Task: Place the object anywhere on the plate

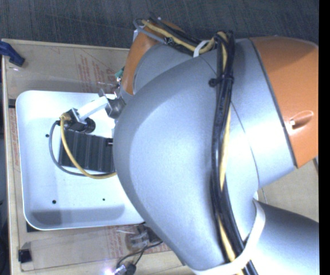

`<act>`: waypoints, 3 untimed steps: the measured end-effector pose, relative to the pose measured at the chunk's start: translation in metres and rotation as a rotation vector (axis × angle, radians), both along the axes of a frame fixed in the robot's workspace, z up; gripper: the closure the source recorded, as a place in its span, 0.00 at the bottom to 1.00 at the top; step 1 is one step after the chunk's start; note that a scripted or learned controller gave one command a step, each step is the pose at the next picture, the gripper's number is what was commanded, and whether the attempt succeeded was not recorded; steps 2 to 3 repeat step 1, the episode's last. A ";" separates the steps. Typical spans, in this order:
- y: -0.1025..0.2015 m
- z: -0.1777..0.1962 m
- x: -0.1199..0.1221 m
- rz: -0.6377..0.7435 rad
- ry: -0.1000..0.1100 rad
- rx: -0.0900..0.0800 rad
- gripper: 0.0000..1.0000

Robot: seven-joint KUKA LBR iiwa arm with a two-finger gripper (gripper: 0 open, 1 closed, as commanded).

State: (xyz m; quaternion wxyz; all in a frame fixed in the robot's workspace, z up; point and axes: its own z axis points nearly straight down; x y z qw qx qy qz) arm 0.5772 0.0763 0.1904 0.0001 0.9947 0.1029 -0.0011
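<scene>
The left bin (36, 171) shows bare white floor along its left and near sides. Over its right half hangs the gripper (89, 149), low above the floor. Whether it is spread, pressed together or pinching something cannot be told from above. To the right the arm (199, 153) covers the rest of the bench, so I cannot tell where the object or the plate lies. This is probably the reach or grasp step. The next move calls for confirming a hold before carrying anything.
</scene>
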 end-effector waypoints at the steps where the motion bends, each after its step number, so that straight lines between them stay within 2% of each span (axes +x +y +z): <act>1: -0.032 0.000 0.062 0.058 0.000 0.002 1.00; 3: -0.032 0.000 0.062 0.058 0.000 0.002 1.00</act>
